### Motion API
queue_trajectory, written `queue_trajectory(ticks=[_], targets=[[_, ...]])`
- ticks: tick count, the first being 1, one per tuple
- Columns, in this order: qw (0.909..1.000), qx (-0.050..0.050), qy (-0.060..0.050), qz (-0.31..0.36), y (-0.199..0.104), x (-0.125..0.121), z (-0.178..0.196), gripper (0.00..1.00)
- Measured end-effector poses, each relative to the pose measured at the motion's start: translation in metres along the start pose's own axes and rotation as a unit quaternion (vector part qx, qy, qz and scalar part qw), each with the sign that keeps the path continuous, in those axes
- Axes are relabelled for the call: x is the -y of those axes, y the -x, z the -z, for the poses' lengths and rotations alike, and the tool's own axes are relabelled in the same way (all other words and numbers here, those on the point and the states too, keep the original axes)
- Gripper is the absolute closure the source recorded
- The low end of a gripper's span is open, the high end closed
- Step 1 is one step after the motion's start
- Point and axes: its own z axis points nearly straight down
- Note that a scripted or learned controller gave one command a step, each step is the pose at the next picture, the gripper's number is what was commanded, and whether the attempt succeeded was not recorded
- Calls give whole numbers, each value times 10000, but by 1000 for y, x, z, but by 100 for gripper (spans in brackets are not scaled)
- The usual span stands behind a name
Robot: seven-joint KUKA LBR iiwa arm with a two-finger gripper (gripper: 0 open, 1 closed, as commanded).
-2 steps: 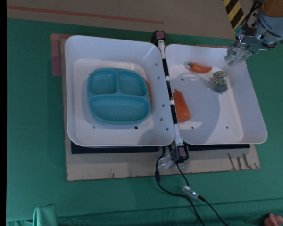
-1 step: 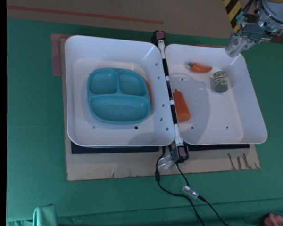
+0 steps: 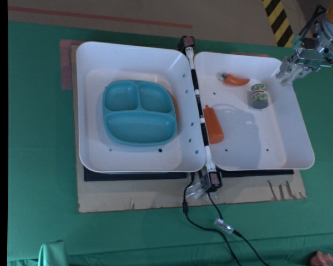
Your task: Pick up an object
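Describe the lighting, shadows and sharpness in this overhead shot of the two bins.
Camera view: the light is even and dim, with a blue-green cast and no hard glare on the white bins. A soft grey shadow lies on the right bin's floor below the small can. The gripper at the right bin's upper corner looks slightly blurred, and the divided plate is fairly crisp.

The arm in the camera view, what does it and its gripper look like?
At the upper right corner, the arm shows a light grey body with an orange band above the wrist. The gripper is pale silvery metal with dark fittings, blocky in shape, ending in two short fingers.
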Motion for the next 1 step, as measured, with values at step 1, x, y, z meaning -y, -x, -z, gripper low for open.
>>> queue_trajectory(ticks=[1], targets=[[10000,-2,-2,3,-28,37,-33,100]])
